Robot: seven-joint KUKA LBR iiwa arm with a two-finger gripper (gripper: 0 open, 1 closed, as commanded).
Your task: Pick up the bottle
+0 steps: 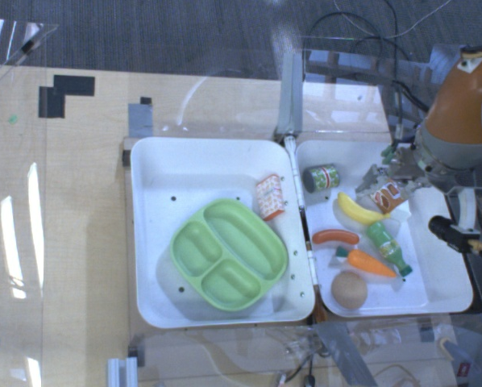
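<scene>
The bottle [385,246] is small and green with a darker cap. It lies on its side in the right bin [446,293], cap toward the lower right, between a banana [356,209] and a carrot [370,264]. My gripper [388,174] hangs over the bin's far right part, above an orange-and-white snack packet [388,195]. It is up and slightly right of the bottle, apart from it. The orange-banded wrist [460,103] rises behind it.
The right bin also holds a can [322,177], a sausage [335,236] and a round tan ball [349,290]. In the left bin [152,216] are a green divided plate [228,253] and a red-and-white packet [269,197]. Cables run behind the bins.
</scene>
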